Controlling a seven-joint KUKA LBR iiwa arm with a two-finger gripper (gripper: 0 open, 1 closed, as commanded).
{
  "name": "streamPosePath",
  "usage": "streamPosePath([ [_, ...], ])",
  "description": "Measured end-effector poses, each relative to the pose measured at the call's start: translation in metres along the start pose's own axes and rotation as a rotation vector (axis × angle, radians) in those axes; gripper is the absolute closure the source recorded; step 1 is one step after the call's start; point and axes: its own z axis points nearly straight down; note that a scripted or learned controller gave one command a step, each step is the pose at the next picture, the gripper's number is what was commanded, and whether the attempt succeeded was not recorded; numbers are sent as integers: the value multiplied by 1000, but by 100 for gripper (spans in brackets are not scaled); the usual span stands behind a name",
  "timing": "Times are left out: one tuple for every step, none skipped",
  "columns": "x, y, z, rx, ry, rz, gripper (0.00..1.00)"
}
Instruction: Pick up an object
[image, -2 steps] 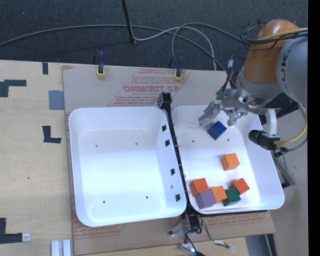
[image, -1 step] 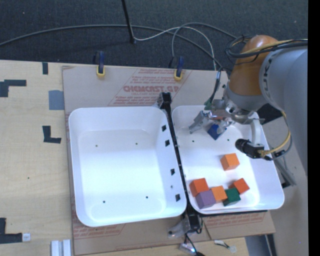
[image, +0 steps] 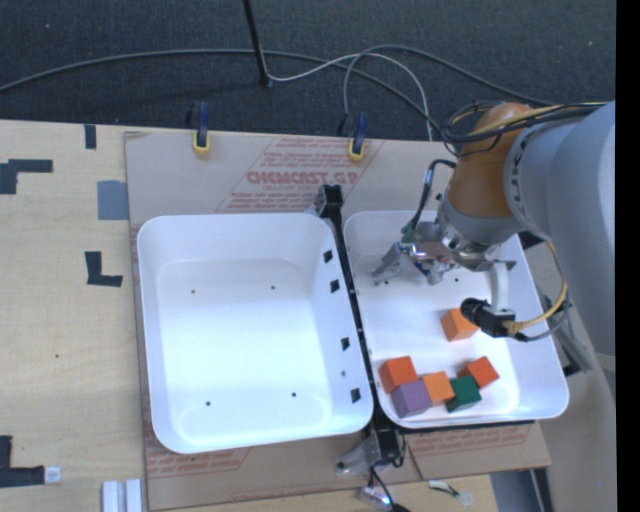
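**Right bin stocked, gripper poised unladen over its far half.**
Nearest, the right bin (image: 530, 405) holds a cluster against its near wall: an orange block (image: 398, 371), purple block (image: 411, 398), second orange block (image: 438, 386), green block (image: 463, 392) and red-orange block (image: 482, 371), packed touching, which in my judgement hampers a clean grasp. A lone orange block (image: 458, 324) lies apart mid-bin, the easier candidate. Beyond it the gripper (image: 410, 266) hangs low, fingers apart with nothing between them, probably short of any target. The left bin (image: 240, 330) shows a bare floor. Farthest, two clamps (image: 202, 137) pin the cardboard.
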Motion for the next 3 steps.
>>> streamPosePath([
  [1, 1, -13, -4, 0, -1, 100],
  [-7, 7, -67, -8, -1, 0, 100],
  [-7, 7, -87, -6, 0, -1, 100],
])
